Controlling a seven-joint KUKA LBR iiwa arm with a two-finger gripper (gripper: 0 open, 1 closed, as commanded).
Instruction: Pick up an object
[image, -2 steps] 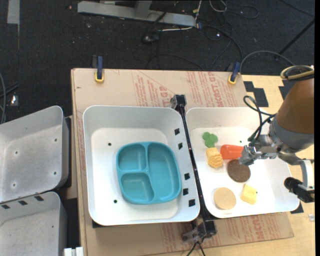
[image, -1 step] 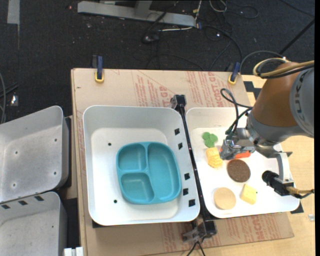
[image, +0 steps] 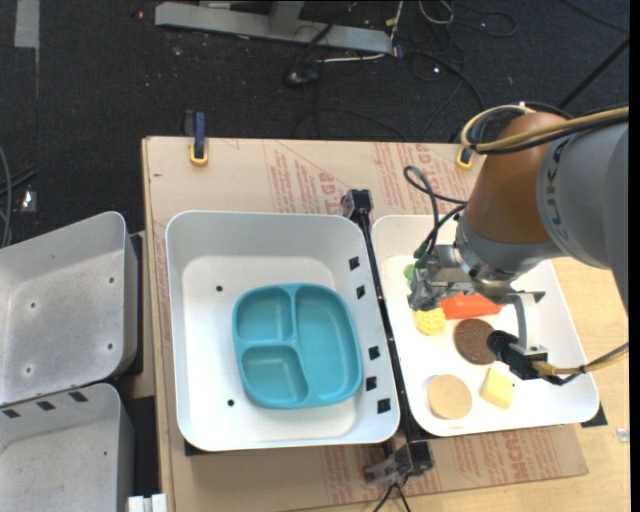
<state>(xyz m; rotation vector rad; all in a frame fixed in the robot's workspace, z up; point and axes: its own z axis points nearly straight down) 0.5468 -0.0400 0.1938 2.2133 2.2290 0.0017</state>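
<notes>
The right bin (image: 575, 405) holds several toy food pieces: a yellow corn piece (image: 430, 321), an orange carrot-like piece (image: 470, 306), a dark brown round cookie (image: 476, 341), a tan round disc (image: 450, 396), a pale yellow cheese wedge (image: 497, 388) and a bit of green (image: 411, 270) under the arm. My gripper (image: 428, 290) hangs low over the bin's left part, just above the corn and beside the orange piece. The wrist hides its fingertips.
The left bin (image: 200, 250) holds a turquoise divided plate (image: 297, 345). A black divider with clips (image: 372, 290) runs between the bins. The grey and orange arm (image: 530, 200) covers the right bin's back part. Grey trays (image: 60, 300) lie off the bench to the left.
</notes>
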